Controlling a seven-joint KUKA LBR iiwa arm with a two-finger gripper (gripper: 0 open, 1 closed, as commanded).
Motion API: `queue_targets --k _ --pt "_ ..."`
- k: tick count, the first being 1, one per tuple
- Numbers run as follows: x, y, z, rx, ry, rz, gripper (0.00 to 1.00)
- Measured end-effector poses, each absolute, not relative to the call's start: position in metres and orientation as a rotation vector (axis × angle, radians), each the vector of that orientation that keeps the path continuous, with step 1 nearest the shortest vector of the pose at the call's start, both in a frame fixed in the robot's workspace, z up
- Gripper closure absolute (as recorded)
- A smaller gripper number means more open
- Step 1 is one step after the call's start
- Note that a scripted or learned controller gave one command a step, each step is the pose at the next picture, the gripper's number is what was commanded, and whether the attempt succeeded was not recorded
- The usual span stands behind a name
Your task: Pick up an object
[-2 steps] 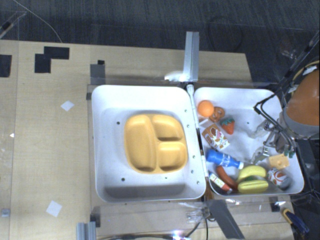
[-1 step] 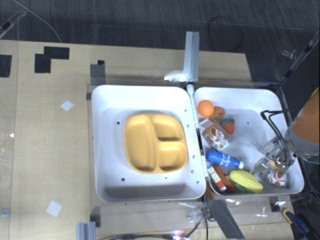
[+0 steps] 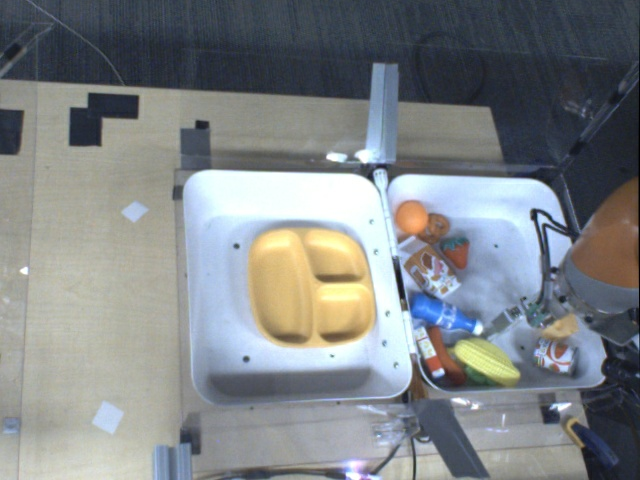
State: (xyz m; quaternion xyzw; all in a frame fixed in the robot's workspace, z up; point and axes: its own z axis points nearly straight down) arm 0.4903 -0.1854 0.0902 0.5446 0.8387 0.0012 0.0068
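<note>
The right bin [image 3: 500,196] holds several small items. An orange ball [image 3: 410,216] lies at its back left, with a strawberry [image 3: 457,251] and a small printed carton [image 3: 431,271] beside it. Toward the front lie a blue bottle [image 3: 441,315], a yellow corn cob [image 3: 486,360] and a red item [image 3: 437,353]. A white and red object [image 3: 555,356] sits in the front right corner. My gripper [image 3: 537,315] hangs low over the bin's right side, just above that object and to the right of the bottle's cap. The arm's orange band [image 3: 612,240] covers the bin's right rim.
The left bin [image 3: 205,268] carries a yellow divided tray [image 3: 310,286] at its middle. A metal post [image 3: 383,113] stands behind the gap between the bins. Black cables [image 3: 548,230] run along the arm inside the right bin.
</note>
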Motion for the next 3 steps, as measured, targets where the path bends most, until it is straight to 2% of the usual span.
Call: queue_targets --k 1,2,3 --pt "0.494 -0.185 0.103 1.686 2.623 0.008 1.00" --pt "0.539 -0.206 0.099 1.718 2.622 0.003 1.00" --pt "0.551 -0.206 0.148 1.701 2.629 0.004 1.00"
